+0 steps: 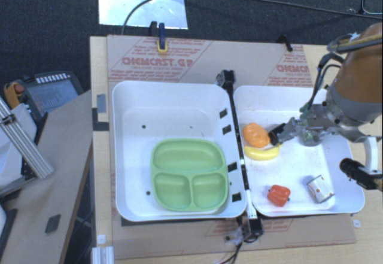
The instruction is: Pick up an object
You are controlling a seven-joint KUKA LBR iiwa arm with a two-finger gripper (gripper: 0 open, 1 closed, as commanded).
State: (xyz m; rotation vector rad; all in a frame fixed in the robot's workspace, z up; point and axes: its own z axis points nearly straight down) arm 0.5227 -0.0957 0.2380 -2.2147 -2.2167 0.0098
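Observation:
In the right bin (335, 206) lie an orange fruit (255, 134), a yellow banana (262, 152) just in front of it, a red pepper (278, 195) near the front wall, and a small silver block (319, 188) at the front right. My gripper (279, 134) reaches in from the right and hangs low beside the orange, just above the banana's right end. Nothing is visibly held between its dark tips.
The left bin (131, 137) holds a green divided plate (190, 173). A black divider with clips (233, 137) runs between the two bins. The arm's grey and orange body (359, 89) covers the right bin's far right corner. A teach pendant (51, 95) lies off the bench at the left.

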